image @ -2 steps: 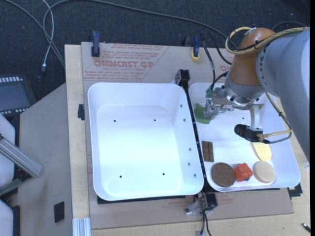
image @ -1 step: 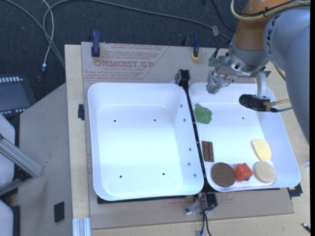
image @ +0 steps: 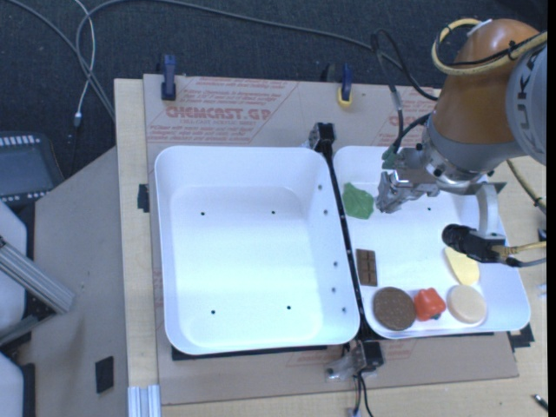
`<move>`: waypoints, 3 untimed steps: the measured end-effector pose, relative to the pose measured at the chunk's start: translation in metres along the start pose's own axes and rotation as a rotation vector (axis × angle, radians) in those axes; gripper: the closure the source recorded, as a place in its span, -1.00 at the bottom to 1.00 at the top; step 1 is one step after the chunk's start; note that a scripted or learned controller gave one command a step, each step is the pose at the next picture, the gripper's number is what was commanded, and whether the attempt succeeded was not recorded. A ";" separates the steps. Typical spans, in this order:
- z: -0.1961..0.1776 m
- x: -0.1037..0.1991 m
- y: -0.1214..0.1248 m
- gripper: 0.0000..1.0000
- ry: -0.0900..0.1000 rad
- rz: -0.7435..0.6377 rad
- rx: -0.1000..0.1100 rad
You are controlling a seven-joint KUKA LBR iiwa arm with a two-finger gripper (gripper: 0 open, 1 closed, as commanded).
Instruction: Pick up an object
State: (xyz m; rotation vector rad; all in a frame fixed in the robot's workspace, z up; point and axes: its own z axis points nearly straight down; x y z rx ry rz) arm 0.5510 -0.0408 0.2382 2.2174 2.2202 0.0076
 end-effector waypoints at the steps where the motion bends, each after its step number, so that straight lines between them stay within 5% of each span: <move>1: -0.060 0.010 0.115 1.00 -0.001 -0.001 0.002; 2: 0.057 0.066 0.115 1.00 0.000 -0.003 0.016; 3: -0.002 0.090 0.063 1.00 0.001 -0.002 0.000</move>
